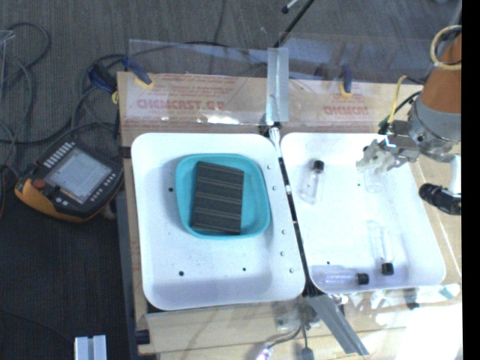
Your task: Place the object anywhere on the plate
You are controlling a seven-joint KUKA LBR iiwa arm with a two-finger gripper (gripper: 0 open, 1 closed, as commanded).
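Camera view, looking down at a slant on a bench with two shallow white bins side by side. The left bin (pixel 157 276) holds a teal plate (pixel 259 201), and a dark ribbed rectangular block (pixel 218 197) lies flat on the middle of that plate, inside its rim. The right bin (pixel 420 231) holds three small clear vials with black caps: one vial (pixel 312 180) near the bin's upper left, one vial (pixel 381 246) toward the lower right, and one vial (pixel 341 278) lying along the front edge. The grey arm with its orange band (pixel 442 88) reaches in from the right, and its gripper (pixel 382 154) hangs over the upper right part of the right bin, well apart from the plate. Whether the jaws are open or closed cannot be told, and nothing can be made out in their hold. Judging by how things lie, the block already rests on the plate, so the task looks done, with nothing left but clearing the arm away
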